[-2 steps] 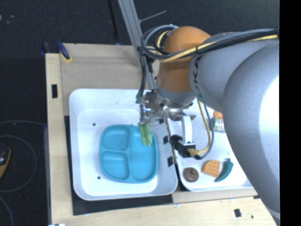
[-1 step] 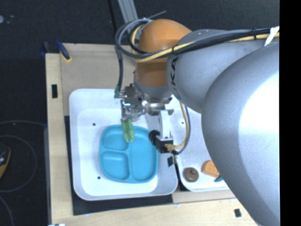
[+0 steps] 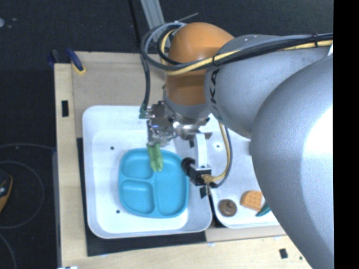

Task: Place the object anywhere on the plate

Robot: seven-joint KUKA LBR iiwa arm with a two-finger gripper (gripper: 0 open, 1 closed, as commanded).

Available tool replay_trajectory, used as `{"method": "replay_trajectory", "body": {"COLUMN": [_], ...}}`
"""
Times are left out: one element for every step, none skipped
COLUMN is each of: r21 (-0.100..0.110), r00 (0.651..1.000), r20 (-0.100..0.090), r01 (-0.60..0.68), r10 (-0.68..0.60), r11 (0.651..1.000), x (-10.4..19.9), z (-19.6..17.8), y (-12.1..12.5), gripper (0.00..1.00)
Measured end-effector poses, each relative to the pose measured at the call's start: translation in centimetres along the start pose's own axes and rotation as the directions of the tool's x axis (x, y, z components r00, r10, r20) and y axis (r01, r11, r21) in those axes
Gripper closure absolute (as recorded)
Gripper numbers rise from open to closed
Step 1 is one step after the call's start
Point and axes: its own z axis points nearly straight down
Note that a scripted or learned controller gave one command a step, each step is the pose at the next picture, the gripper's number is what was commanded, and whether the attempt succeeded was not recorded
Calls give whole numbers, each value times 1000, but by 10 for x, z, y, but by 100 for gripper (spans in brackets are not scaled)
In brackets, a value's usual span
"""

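A blue divided plate (image 3: 151,192) lies in the left white bin (image 3: 101,172). Over its upper rim hangs a slim green object (image 3: 156,158), held upright between the fingers of my gripper (image 3: 155,145), which is shut on its top end. The object's lower end reaches just above the plate's upper compartments. The grey arm with its orange band (image 3: 190,66) comes in from the right and covers much of the right bin.
The right bin (image 3: 241,220) holds a small brown round item (image 3: 227,207) and an orange waffle-like piece (image 3: 252,199) near its front. A teal sliver (image 3: 263,210) peeks out under the arm. Black cables hang by the wrist near the bins' divider.
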Motion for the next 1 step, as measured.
{"method": "replay_trajectory", "body": {"r21": [0], "r00": [1000], "r20": [1], "r01": [0], "r10": [0], "r11": [1000], "x": [0], "z": [1], "y": [0], "gripper": [0]}}
